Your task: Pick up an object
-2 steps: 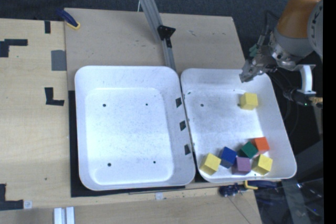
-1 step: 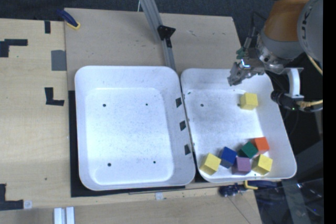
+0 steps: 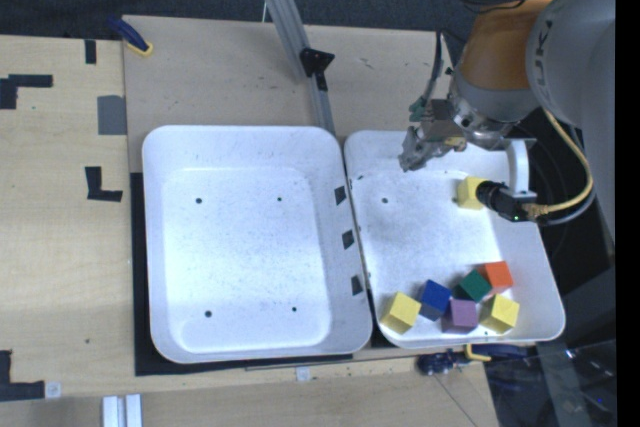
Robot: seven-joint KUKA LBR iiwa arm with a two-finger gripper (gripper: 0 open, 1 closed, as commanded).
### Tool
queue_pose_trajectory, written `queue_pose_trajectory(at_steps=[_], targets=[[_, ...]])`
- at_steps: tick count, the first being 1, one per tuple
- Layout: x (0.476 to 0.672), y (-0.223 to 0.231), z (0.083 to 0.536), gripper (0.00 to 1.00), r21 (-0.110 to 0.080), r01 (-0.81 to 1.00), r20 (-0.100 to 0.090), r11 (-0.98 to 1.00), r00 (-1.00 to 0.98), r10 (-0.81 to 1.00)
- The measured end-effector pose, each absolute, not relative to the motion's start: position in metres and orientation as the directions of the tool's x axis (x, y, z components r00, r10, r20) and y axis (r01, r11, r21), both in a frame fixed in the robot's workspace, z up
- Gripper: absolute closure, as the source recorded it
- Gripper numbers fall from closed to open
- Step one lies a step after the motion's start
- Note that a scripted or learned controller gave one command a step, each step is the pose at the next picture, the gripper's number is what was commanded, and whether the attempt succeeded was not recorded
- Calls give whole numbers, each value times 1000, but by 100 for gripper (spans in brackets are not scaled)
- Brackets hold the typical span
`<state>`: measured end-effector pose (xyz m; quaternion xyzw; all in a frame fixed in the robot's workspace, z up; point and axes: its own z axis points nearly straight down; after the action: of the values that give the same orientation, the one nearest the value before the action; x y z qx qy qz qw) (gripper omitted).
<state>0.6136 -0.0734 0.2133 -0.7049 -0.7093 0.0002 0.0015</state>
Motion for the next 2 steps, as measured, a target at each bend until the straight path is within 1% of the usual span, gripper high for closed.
queue_pose_trajectory(at_steps=[1, 2], targets=[[597, -23, 226, 100, -2, 1000, 2, 7, -7, 1000], [576, 34, 220, 100, -4, 1000, 1, 7, -7, 1000]])
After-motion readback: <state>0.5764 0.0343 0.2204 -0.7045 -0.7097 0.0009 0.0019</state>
